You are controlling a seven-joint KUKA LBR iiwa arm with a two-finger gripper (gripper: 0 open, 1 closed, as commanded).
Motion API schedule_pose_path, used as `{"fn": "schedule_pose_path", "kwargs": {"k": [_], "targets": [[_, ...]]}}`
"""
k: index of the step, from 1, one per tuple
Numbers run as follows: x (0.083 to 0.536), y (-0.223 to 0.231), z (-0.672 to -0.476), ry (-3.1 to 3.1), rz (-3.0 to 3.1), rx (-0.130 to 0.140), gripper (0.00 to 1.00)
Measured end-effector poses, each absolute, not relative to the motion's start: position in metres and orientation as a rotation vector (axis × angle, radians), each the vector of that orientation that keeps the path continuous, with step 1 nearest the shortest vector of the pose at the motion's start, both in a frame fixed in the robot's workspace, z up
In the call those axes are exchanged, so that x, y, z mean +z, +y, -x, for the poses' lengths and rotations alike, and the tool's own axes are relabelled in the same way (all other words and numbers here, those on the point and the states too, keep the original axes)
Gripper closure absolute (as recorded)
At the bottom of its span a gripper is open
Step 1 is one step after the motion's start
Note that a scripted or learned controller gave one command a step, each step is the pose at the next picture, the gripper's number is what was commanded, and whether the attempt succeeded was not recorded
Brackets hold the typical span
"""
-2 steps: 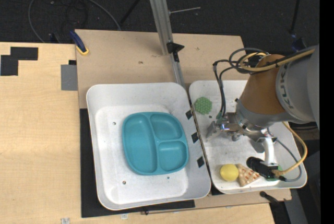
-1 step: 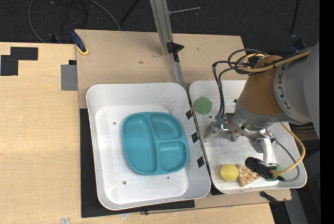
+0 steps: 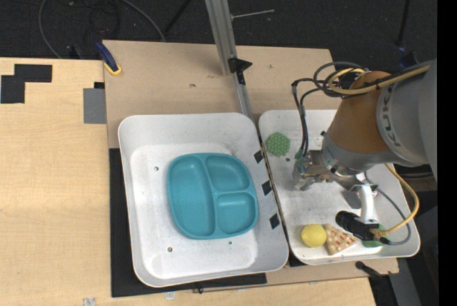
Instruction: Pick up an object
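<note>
- Two white bins sit side by side on the bench: the left bin (image 3: 146, 240) fills the lower middle of the frame and the right bin (image 3: 318, 206) the lower right.
- One teal plate (image 3: 212, 194) lies flat in the middle of the left bin. It has three compartments, one long one on its left and two smaller ones on its right.
- Three small things lie in the right bin, and any of them could be picked:
  - one green ball (image 3: 278, 144) near the bin's upper left corner;
  - one yellow ball (image 3: 313, 235) near the lower edge;
  - one pizza-slice toy (image 3: 340, 242) touching or just beside the yellow ball, on its right.
- One arm (image 3: 375, 123) reaches in from the right of the frame over the right bin.
- The gripper (image 3: 309, 176) is low over the bin's middle, below and right of the green ball and well above the yellow ball in the frame.
- I cannot tell whether the gripper is wide or narrow, and nothing is seen held in it.
- Three black tabs (image 3: 266, 187) sit along the seam between the bins.
</note>
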State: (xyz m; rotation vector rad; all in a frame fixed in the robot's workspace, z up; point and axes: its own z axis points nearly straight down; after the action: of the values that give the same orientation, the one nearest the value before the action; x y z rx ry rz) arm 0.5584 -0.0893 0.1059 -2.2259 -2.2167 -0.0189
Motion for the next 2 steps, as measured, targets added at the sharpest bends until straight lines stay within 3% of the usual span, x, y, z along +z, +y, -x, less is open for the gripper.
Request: {"fn": "schedule_pose_path", "kwargs": {"k": [1,2], "targets": [[0.151,-0.091,-0.566,-2.223,2.221,-0.001,1.00],[0.214,-0.092,-0.569,-2.225,2.222,-0.004,1.00]]}}
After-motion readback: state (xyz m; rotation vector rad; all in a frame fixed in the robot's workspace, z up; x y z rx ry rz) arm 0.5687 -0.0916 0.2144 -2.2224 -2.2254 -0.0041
